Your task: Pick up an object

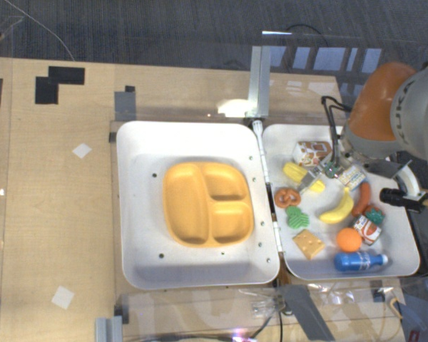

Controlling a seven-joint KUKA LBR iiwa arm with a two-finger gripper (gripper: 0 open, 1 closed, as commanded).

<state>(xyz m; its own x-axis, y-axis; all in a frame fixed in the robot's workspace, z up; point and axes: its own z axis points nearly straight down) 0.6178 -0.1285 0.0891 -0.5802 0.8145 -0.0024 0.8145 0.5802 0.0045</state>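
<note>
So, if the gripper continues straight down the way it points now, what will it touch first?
Probably the yellow toy, or the small packet beside it. The gripper hangs over the upper part of the right bin, just right of both. Depth is unclear from this slanted view.

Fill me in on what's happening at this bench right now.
A grey arm with an orange band reaches in from the right over the right bin, which holds a jumble of toy food: a banana, an orange, a blue bottle, a pretzel, a cracker and more. Its gripper sits low at the back of that pile, near a yellow piece. Nothing is visibly lifted yet. The left bin holds a yellow divided tray.
</note>
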